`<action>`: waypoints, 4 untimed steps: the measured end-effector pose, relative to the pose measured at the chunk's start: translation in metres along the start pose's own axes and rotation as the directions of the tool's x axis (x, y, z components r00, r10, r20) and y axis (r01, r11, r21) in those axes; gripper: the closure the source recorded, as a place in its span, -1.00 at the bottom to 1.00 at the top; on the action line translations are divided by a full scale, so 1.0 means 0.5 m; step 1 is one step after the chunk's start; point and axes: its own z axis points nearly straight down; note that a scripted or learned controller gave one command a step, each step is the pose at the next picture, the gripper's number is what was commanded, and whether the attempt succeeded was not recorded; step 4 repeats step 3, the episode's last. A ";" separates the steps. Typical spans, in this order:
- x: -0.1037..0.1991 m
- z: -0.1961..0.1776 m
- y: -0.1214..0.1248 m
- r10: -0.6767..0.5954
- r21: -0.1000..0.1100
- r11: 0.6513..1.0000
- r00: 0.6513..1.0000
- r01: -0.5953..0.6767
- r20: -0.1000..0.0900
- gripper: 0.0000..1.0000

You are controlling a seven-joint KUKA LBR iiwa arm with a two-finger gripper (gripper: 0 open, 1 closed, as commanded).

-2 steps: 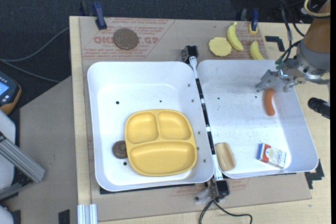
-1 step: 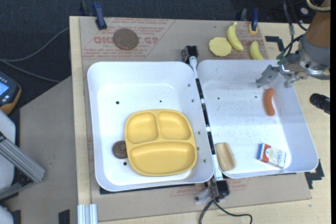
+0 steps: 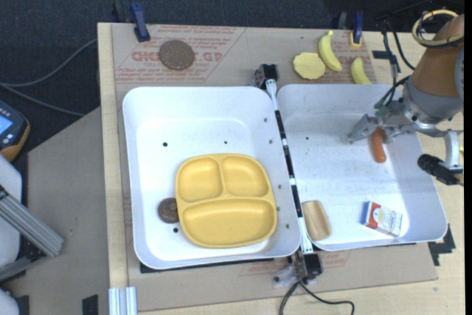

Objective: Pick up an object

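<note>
Nearest the camera, a yellow divided plate (image 3: 225,199) fills the left bin (image 3: 140,129), while in the right bin (image 3: 324,158) the gripper (image 3: 377,130) hangs open just above an orange hot dog (image 3: 378,147).

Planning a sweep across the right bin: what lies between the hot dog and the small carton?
In the camera view, bare white bin floor runs from the hot dog to the small carton.
</note>
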 end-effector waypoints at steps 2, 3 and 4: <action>0.114 -0.062 0.100 -0.005 -0.008 1.000 1.000 0.005 0.012 1.00; 0.247 -0.139 0.109 -0.004 -0.010 1.000 1.000 0.004 0.013 1.00; 0.247 -0.139 0.109 -0.004 -0.010 1.000 1.000 0.004 0.013 1.00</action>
